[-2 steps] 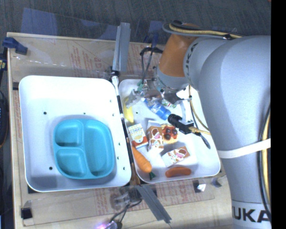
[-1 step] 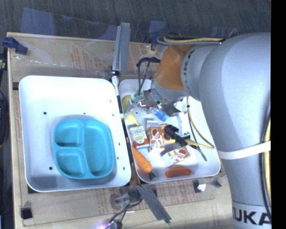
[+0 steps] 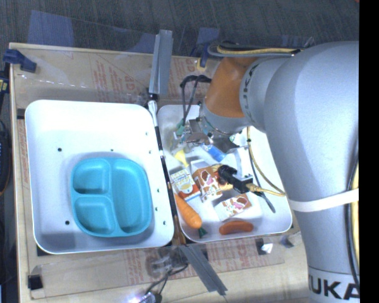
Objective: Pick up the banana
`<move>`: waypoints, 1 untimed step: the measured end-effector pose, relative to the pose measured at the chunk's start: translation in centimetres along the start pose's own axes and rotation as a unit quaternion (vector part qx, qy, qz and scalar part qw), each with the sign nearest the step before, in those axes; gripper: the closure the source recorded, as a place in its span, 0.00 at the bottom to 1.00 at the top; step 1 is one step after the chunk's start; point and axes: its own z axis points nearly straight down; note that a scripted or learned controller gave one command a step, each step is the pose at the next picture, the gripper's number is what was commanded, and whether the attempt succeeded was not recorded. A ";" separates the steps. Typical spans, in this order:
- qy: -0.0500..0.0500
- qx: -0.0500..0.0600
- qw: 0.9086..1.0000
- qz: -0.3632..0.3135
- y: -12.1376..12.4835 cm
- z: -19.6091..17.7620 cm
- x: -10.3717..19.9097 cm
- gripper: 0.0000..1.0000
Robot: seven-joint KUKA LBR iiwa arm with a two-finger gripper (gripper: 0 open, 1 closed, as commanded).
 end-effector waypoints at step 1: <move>0.005 0.005 0.995 0.101 4.6 -8.5 1.4 1.00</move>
